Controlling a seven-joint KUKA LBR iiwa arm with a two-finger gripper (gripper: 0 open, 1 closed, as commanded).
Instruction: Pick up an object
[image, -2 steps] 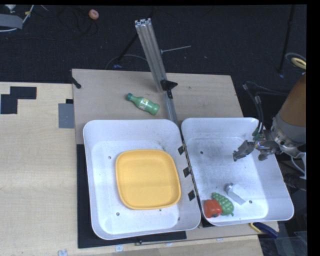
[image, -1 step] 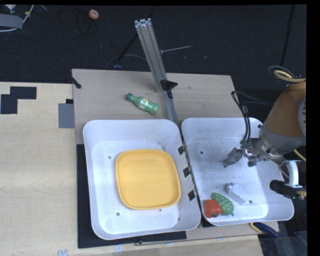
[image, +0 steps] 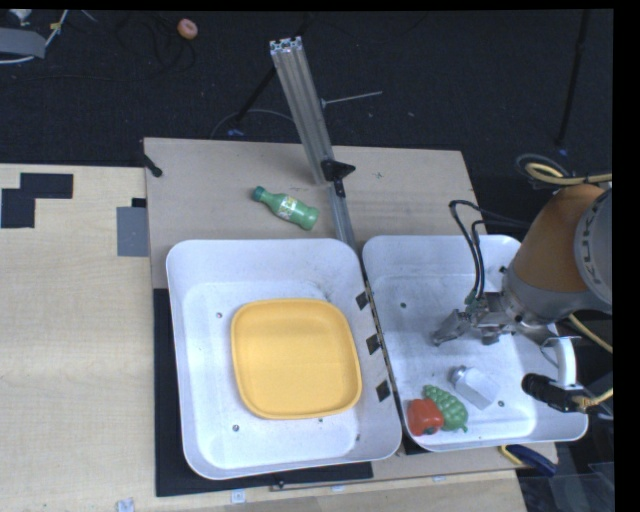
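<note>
Two white bins (image: 190, 300) sit before us; our gripper (image: 455, 330), its grasp unclear, hovers mid-right bin toward toys (image: 438, 410) clustered along its front edge.

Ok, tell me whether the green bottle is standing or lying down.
Lying down. The green bottle rests on its side on the bench behind the left bin, outside both bins, its cap end pointing toward the view's left.

Grey KUKA arm (image: 600, 250) with broad orange band above the wrist, black cable looped beside it, ending in a grey metal gripper (image: 450, 330).
</note>
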